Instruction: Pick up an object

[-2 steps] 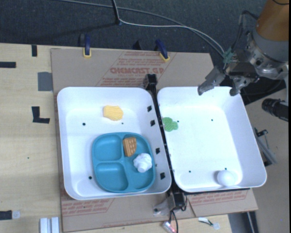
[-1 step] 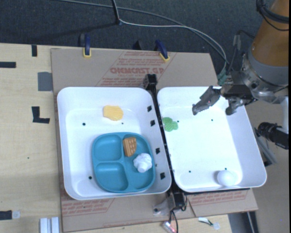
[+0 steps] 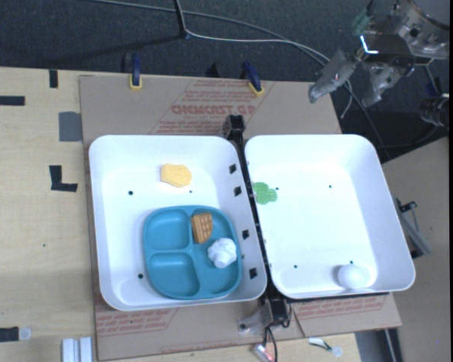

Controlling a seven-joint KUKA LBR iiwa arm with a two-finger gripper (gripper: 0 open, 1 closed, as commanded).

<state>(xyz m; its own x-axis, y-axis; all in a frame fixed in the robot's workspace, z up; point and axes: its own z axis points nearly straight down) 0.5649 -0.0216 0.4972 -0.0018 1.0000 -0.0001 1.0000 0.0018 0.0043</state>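
The hand (image 3: pixel 352 83) hangs above the desk (image 3: pixel 30 202), past the far right corner of the right bin (image 3: pixel 377 202), its fingers spread apart and holding nothing. All the things lie well away from it. In the right bin, a green piece (image 3: pixel 264 194) sits by the left wall and a white ball (image 3: pixel 353 276) in the near corner. The left bin (image 3: pixel 109 202) holds a yellow piece (image 3: pixel 177 175) and a blue tray (image 3: pixel 166 266) bearing a waffle (image 3: pixel 202 227) and a white lump (image 3: pixel 223 253).

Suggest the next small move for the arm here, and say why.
Probably swing the end effector down over the right bin, toward the green piece near its left wall. It hangs above the bench's far right corner, beyond both bins, with nothing between its fingers.
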